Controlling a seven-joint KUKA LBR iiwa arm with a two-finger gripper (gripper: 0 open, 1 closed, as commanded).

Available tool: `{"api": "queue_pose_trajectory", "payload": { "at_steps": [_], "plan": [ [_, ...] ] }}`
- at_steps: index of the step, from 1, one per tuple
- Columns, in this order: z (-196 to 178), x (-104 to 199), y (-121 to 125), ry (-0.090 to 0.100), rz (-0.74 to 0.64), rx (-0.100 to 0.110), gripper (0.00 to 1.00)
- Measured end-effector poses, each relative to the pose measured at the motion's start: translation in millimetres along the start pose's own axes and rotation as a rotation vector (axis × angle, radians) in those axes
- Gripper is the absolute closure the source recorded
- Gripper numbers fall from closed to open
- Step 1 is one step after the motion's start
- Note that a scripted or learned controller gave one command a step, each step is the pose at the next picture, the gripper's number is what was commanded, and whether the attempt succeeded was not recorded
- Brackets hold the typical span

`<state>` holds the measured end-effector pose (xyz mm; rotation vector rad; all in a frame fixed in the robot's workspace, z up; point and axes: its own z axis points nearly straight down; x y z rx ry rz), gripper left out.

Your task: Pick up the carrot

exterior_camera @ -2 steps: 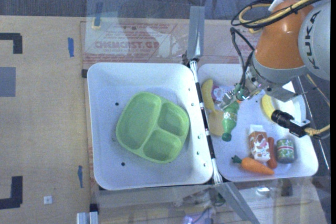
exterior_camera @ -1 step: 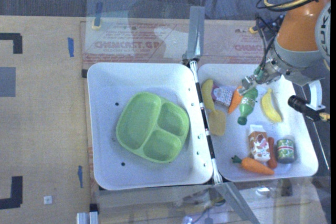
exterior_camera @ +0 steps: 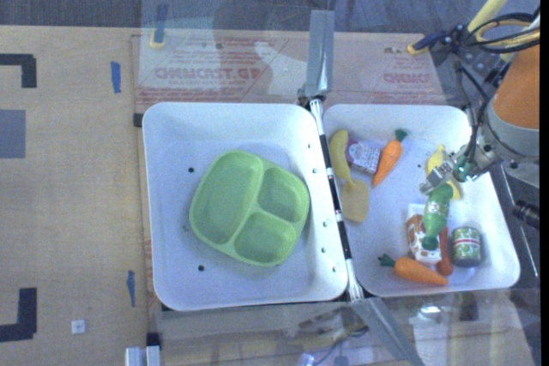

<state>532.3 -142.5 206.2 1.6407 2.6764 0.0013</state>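
Observation:
Two carrots lie in the right bin [exterior_camera: 493,200]. One carrot [exterior_camera: 387,160] sits near the bin's back left, tilted, with its green top toward the back. The other carrot [exterior_camera: 417,272] lies near the front wall, green top to the left. My gripper [exterior_camera: 448,175] hangs over the right side of this bin, just above a green bottle [exterior_camera: 436,215] and right of the upper carrot. It is apart from both carrots, and nothing shows as held.
The left bin [exterior_camera: 171,141] holds a green divided plate [exterior_camera: 250,207]. In the right bin are also a banana [exterior_camera: 340,153], a small purple packet [exterior_camera: 364,155], a tan piece [exterior_camera: 356,202], an orange-white pack [exterior_camera: 419,239] and a small can [exterior_camera: 466,245].

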Motion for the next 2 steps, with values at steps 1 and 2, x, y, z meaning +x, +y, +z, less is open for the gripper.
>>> {"api": "queue_pose_trajectory", "payload": {
  "at_steps": [1,2],
  "plan": [
    [24.0,52.7,-11.8,0.001,-0.051,0.001,1.00],
    [21.6,108.4,-4.0,0.003,-0.111,0.002,1.00]
  ]
}}
